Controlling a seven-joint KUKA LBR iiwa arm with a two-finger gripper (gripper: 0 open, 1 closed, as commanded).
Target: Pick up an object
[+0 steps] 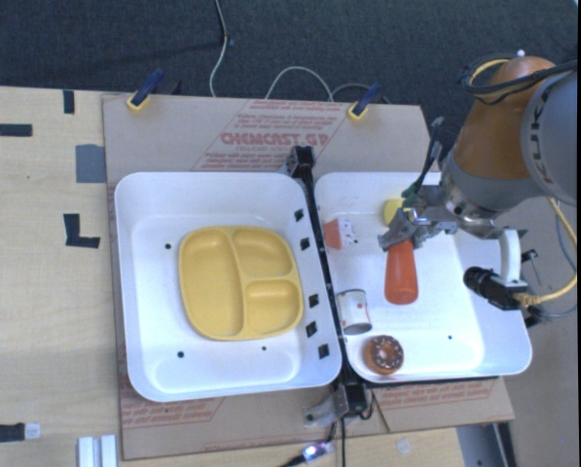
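While the pincer [404,230] hung over the right bin [485,343], the orange bottle [400,272] lay just below it, long axis approx. top-to-bottom in frame; finger state: cannot tell.

A pale wooden tabletop [37,290] carries a printed cardboard sheet [271,134] held by two yellow-and-blue clamps [146,89]; dark blue carpet [95,22] lies beyond.
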